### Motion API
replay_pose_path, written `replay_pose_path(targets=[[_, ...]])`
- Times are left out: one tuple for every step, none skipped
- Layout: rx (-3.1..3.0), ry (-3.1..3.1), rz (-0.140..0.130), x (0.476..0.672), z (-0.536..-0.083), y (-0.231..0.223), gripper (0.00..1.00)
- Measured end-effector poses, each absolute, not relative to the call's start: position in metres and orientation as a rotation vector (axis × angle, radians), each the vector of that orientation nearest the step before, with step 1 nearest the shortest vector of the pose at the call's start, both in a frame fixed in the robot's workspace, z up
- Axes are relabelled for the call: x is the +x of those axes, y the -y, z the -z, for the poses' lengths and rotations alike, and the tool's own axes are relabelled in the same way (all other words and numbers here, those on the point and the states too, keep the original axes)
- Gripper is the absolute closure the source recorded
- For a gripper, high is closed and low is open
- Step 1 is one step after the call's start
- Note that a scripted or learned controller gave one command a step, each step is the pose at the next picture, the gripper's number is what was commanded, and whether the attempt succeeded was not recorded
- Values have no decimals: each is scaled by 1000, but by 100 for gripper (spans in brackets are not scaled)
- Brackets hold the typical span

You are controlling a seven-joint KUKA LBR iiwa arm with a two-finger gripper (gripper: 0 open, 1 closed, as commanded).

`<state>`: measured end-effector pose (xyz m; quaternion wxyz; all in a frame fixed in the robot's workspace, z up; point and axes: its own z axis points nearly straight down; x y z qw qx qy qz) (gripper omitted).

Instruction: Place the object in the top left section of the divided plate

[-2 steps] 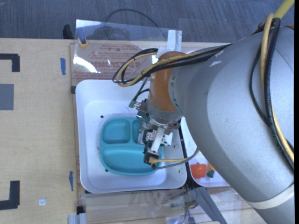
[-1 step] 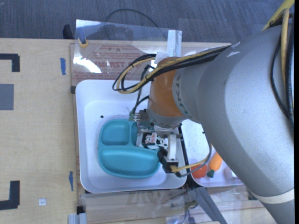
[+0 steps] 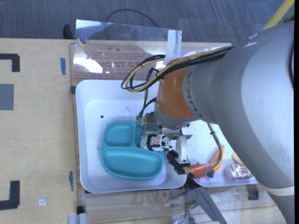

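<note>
A teal divided plate [image 3: 131,160] lies in the left white bin [image 3: 88,120]. Its top left section [image 3: 119,133] holds nothing that I can see, and the same goes for the large front section. My gripper [image 3: 161,144] hangs low over the plate's right edge, covering the top right section. The orange wrist band and grey arm hide whatever lies under it. I cannot make out any object held in the gripper.
In the right bin [image 3: 212,132], just right of the gripper, lie an orange carrot-like toy [image 3: 208,167] and a small white and orange package [image 3: 239,171]. A clear plastic sheet [image 3: 121,45] stands behind the bins. The arm's bulk covers most of the right bin.
</note>
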<state>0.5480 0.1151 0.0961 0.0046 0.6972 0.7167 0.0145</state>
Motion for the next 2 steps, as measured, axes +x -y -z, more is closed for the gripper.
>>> replay_pose_path(targets=[[1913, -2492, 1, 480, -184, -90, 100], [1951, -2412, -52, 503, -113, -96, 100]])
